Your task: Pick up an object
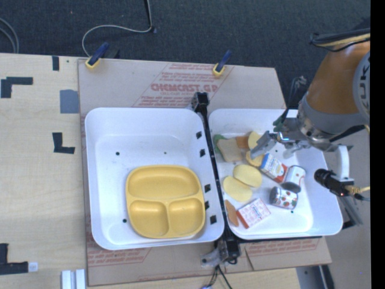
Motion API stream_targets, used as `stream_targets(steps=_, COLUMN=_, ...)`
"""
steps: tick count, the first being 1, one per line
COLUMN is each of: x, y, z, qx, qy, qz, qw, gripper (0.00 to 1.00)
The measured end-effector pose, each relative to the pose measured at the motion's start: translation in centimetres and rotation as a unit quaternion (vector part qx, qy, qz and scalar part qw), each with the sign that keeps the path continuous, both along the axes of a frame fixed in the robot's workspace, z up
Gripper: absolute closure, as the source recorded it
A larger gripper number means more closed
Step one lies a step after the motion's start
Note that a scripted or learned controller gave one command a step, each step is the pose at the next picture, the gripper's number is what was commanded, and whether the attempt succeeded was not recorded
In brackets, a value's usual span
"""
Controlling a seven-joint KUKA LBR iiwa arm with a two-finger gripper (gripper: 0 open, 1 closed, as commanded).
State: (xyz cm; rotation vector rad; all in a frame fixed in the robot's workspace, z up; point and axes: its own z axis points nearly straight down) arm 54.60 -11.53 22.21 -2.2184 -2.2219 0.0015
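The gripper (264, 148) hangs low over the right white bin (325, 221), near its far edge, fingers apart with nothing between them, just above a pale yellow rounded piece (256, 141). Around it crowd a small red-and-white carton (274, 168) and a small can (293, 176). So tight a cluster could snag a finger on a neighbour and nudge the target aside.

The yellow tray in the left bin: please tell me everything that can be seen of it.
The yellow tray is a matte, plastic-looking dish with rounded corners and three compartments: one long one at the far side and two smaller ones at the near side, all without contents. It lies flat and upright on the floor of the left bin, in its near right part, close to the wall beside the right bin. Nothing else rests on it.
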Motion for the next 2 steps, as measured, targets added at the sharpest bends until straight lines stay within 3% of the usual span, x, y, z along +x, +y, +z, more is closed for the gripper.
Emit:
stream_targets(steps=1, x=6.2, y=-0.8, z=-11.5, qx=-0.0028, qy=-0.008, qz=-0.001, qw=1.0, gripper=0.0)
stream_targets(steps=2, x=5.8, y=0.5, z=-13.1, qx=-0.0051, qy=-0.008, qz=-0.002, qw=1.0, gripper=0.0)
